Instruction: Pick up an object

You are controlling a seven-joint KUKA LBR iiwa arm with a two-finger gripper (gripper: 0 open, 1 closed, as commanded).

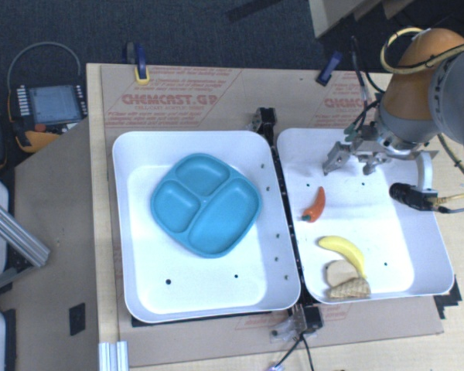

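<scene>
Chili pepper (315,205) lies near-upright, tip toward upper right; hand (353,159) spread, holding nothing.

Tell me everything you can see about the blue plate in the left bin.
The blue plate is a rounded, smooth, plastic-looking tray with three compartments, all without contents. It lies flat, turned at an angle, on the floor of the left bin, toward its upper middle, apart from the walls. Nothing else touches it.
</scene>
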